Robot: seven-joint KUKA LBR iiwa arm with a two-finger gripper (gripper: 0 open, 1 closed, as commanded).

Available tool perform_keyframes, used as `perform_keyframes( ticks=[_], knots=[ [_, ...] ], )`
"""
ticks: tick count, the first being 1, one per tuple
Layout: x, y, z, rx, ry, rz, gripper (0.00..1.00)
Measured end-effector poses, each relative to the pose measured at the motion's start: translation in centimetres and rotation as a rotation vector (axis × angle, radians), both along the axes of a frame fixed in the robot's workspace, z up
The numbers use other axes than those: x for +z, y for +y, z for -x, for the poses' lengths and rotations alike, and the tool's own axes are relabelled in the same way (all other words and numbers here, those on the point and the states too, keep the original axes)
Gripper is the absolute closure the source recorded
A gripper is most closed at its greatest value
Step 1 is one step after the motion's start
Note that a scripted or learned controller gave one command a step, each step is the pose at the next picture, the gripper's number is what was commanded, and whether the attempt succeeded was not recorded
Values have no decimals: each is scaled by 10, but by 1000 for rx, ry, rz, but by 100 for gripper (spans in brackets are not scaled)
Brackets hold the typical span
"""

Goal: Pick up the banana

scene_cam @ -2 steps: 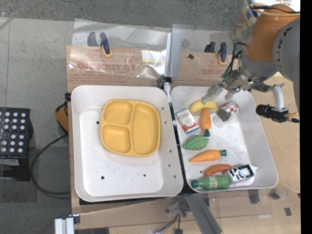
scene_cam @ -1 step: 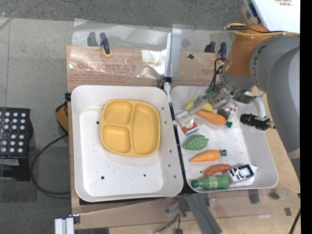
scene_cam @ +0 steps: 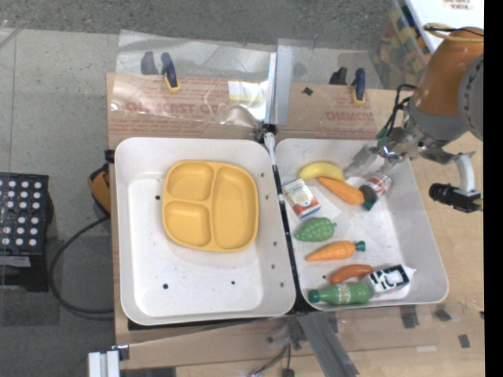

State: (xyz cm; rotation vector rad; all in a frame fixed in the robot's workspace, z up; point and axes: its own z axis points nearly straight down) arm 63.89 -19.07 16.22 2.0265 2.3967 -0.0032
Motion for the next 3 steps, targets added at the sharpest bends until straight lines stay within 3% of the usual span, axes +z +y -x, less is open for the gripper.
perform_keyframes(
  ticks=[1,2,3],
  knots=[
    [-53,63,-3,238,2,-3,0],
    [-59,86,-28,418,-8,10,0],
    [-47,88,-31,416,-18,5,100]
  ],
)
